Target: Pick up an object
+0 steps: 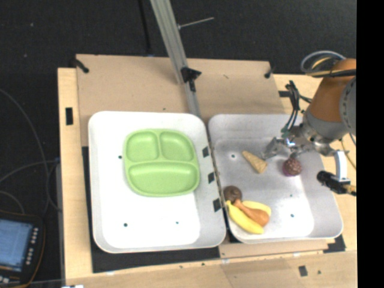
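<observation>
1. The jaws [292,144] hang low over the right bin [318,221], just above a dark purple round object [292,167]; whether they are parted or closed cannot be told, and nothing is seen held.
2. Risk: the purple object is round and may roll aside if one finger lands first.
3. Risk: a tan wedge-shaped piece [254,161] lies near, on its left; a drifting descent could nudge it instead.
4. The purple object appears small, smooth and plum-like, resting on the bin floor, apart from its neighbours.
5. A banana [243,221], an orange piece [255,212] and a brown item [231,194] cluster at the bin's near-left corner.
6. The left bin [108,221] carries a green divided tray [162,162].
</observation>
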Controlling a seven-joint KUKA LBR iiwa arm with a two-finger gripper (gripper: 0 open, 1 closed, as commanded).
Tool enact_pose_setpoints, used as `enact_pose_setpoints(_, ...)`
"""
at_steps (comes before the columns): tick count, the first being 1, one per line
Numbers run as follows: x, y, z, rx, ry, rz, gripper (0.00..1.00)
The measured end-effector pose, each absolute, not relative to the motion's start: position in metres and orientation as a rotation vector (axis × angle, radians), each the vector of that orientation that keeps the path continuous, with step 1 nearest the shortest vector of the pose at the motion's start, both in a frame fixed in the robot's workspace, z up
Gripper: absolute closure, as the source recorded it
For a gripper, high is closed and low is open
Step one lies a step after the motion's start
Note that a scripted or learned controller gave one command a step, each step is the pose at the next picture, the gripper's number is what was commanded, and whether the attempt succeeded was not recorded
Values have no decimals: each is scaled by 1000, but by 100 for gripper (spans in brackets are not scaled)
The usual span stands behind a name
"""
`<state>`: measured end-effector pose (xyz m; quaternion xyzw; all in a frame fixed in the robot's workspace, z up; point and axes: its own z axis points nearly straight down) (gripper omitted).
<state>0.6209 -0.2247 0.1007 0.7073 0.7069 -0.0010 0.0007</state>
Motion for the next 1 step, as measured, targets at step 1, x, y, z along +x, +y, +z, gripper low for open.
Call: enact_pose_setpoints(1, 622, -226, 114, 2219, 2215, 0, 100)
